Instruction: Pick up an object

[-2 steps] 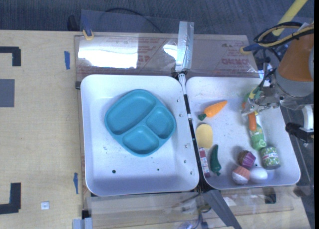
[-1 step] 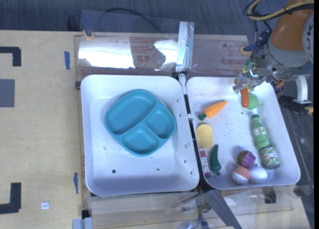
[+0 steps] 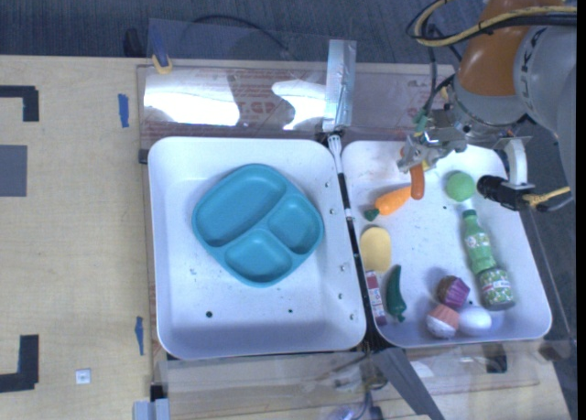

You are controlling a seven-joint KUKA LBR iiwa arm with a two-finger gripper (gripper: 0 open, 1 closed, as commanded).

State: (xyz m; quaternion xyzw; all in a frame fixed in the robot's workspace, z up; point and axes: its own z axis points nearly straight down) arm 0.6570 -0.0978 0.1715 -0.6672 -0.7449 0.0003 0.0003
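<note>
The end effector point(image 3: 419, 155) hung low over the right bin point(image 3: 536, 313), its tip at the toy carrot point(image 3: 395, 199) (grip state could not be told), so no object appeared lifted and the pick remained outstanding.

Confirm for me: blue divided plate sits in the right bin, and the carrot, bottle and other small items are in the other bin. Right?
Not quite. The camera view shows the blue divided plate in the left bin; the carrot, the bottle and the other small items lie in the right bin.
</note>
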